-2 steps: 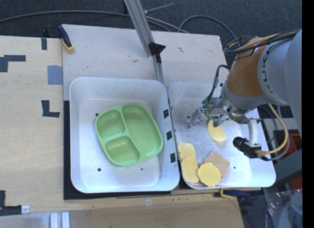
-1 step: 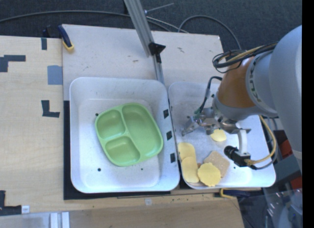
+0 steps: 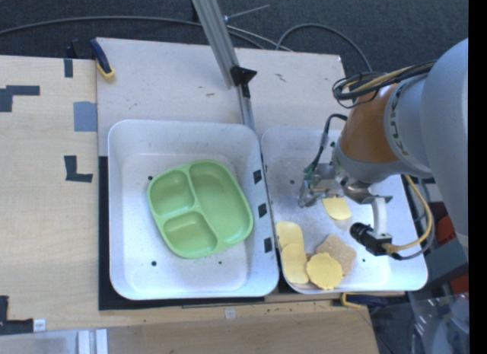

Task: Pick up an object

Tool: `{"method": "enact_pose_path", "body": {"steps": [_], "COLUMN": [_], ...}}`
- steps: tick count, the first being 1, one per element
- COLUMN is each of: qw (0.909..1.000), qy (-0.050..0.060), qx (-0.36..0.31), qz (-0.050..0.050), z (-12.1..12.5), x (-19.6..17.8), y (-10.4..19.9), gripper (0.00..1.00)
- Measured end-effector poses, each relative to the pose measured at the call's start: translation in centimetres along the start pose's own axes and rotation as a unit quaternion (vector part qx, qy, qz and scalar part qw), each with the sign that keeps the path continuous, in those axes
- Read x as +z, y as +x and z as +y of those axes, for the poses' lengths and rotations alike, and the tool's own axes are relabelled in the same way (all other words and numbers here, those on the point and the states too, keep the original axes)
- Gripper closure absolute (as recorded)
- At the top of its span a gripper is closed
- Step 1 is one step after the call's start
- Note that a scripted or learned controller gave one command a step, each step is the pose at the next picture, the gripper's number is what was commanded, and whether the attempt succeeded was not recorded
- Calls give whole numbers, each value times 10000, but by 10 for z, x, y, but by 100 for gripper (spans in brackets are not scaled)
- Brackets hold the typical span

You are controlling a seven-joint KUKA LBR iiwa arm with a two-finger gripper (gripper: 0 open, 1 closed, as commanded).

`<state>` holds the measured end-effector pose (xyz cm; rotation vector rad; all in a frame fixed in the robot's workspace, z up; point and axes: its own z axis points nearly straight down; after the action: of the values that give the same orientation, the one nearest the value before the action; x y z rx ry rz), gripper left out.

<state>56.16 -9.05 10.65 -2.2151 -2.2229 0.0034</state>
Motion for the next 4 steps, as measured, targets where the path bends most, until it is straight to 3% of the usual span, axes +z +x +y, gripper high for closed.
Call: {"method": "enact_pose_path", "body": {"steps": [1,2,3,4], "qw": [10000,10000,10000,10000], "qy": [-26,-44,-30,-6], "qx": [12,8,8,-10], "qz": [-2,-9,-6,-1], "z": [-8,1,1,-4], "x": [-46,-106,-131,-119], "y": [1,1,2,52], "gripper": [100,100,100,100]}}
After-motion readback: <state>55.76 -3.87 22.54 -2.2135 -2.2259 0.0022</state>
